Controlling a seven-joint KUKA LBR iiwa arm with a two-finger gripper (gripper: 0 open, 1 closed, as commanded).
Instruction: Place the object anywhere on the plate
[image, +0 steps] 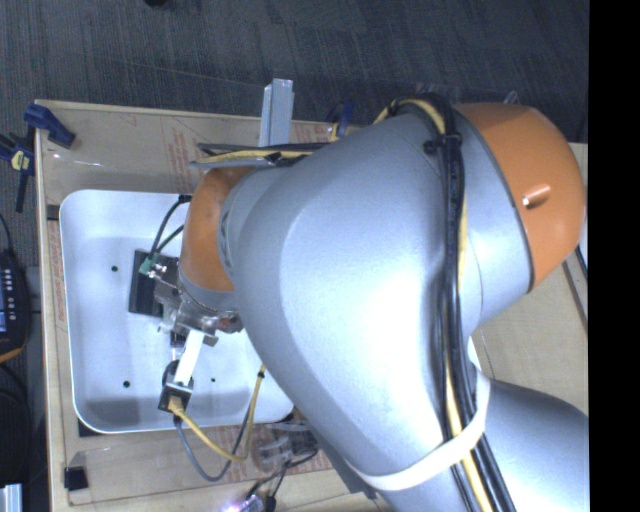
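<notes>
My gripper (152, 284) hangs low over the middle of the left white bin (100, 340), pointing toward the bin's left wall. It appears as a dark block below the orange wrist band (205, 240). The bulky grey arm (380, 300) reaches in from the right, covers the right half of the bench and hides whatever lies under it. Nothing can be seen between the fingers from this angle. The bare bin floor around the gripper carries a few small dark dots.
The wooden bench (120, 140) frames the bin. Blue clamps (48, 125) sit at its far left corner. A grey upright post (278, 108) stands at the back edge. Loose yellow and grey cables (235, 450) lie along the front edge.
</notes>
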